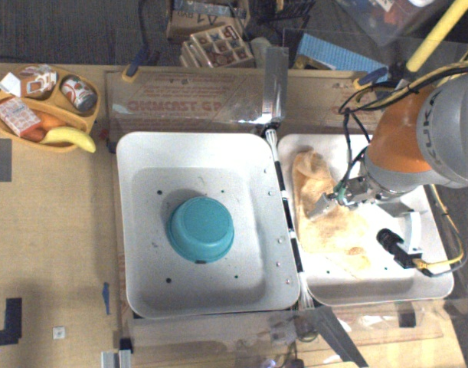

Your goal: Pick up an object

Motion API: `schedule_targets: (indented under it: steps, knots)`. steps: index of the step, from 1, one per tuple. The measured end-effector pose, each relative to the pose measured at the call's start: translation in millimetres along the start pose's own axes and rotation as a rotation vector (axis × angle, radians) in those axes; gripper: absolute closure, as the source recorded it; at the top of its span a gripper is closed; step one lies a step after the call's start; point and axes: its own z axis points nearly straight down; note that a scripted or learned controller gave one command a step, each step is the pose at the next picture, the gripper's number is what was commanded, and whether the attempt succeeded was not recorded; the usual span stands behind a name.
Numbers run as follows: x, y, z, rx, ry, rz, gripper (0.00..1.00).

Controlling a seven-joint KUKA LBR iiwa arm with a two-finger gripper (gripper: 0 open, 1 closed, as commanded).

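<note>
A teal bowl [202,228] lies upside down in the middle of the left bin [142,167]. In the right bin [433,282] a crumpled tan cloth-like thing [312,173] spreads from the bin's upper left down to its middle. My gripper [323,205] reaches in from the right and sits low over the middle of this tan thing, at its left side. Whether it touches the tan thing is hidden by the wrist and its own body.
A yellow tray [34,121] with a banana and food packets rests on the bench at the far left. A cardboard strip [188,106] lies behind the left bin. Boxes and cables crowd the floor beyond the bench.
</note>
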Motion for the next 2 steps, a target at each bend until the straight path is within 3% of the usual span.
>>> schedule_targets:
  steps: [1,2]
  knots:
    - [-0.4,1.3,-11.0,-0.004,0.000,-0.001,1.00]
    - [-0.3,1.3,-11.1,-0.004,-0.001,-0.001,0.00]
